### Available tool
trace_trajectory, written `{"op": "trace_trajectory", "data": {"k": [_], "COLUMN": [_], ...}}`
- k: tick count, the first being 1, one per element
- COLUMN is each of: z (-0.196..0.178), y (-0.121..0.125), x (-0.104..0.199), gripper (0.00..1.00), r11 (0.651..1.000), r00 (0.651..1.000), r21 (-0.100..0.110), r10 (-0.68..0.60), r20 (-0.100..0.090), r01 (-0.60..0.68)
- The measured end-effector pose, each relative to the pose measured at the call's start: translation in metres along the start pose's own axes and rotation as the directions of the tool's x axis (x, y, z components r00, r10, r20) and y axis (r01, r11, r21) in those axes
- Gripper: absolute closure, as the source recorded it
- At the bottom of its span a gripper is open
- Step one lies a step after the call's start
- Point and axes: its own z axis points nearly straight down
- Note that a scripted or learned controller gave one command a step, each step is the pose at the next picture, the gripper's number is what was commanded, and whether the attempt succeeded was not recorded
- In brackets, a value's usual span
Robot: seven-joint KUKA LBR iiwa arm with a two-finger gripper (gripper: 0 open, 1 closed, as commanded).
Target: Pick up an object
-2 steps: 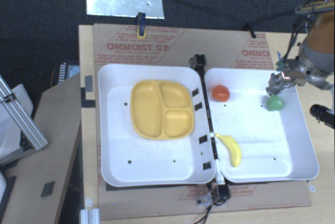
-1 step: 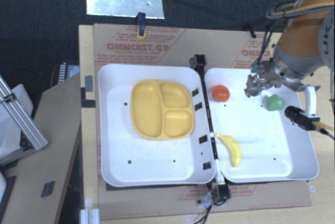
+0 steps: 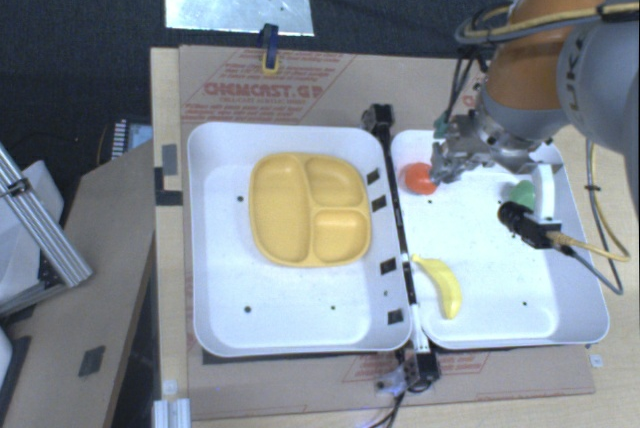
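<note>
Look in the right bin (image 3: 575,311): your gripper (image 3: 447,162) hangs at its far-left corner, and the orange-red object (image 3: 417,179) lies just to its left, touching or nearly so. You cannot tell how the pincer stands. A banana (image 3: 444,285) lies nearer, well apart.

The arm (image 3: 560,46) hangs over the right bin (image 3: 500,316), beside a red-orange object (image 3: 415,180).

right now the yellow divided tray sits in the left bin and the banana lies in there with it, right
Not quite. The yellow divided tray does sit in the left bin, but the banana lies in the right bin, near its front-left corner, as the camera view shows.
</note>
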Motion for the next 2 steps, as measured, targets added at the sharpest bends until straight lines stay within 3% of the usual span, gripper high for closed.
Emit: {"op": "trace_trajectory", "data": {"k": [2], "z": [0.013], "y": [0.010], "x": [0.109], "gripper": [1.00], "r11": [1.000], "r00": [1.000], "r21": [-0.001], "r10": [0.000], "r20": [0.001], "r01": [0.000]}}
